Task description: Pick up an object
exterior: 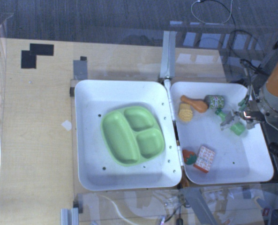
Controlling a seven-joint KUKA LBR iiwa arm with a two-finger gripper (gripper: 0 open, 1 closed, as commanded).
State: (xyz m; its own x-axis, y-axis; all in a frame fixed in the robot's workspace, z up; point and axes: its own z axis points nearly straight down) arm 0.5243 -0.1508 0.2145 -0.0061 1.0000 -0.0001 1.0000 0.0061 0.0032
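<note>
Bins sat side by side on the bench, and nothing in them had yet been lifted clear. Nearest the camera in the right bin (265, 172) lay a small patterned box (205, 159) with a red and green toy (190, 157) touching its left side, both untouched by the arm. In the left bin (82, 172) rested a green divided plate (133, 135), well apart from the action. Farther back in the right bin, the gripper (235, 120) reached in from the right, low over the bin floor, with a small green object (238, 129) just beside or under its tip; whether its fingers were spread or closed on that object could not be told. Beyond it lay a green can (215, 101), an orange drumstick-shaped toy (195, 103) and a yellow corn cob (185, 112). By my judgement the pick was at the grasping stage: approach done, lift left to do.
</note>
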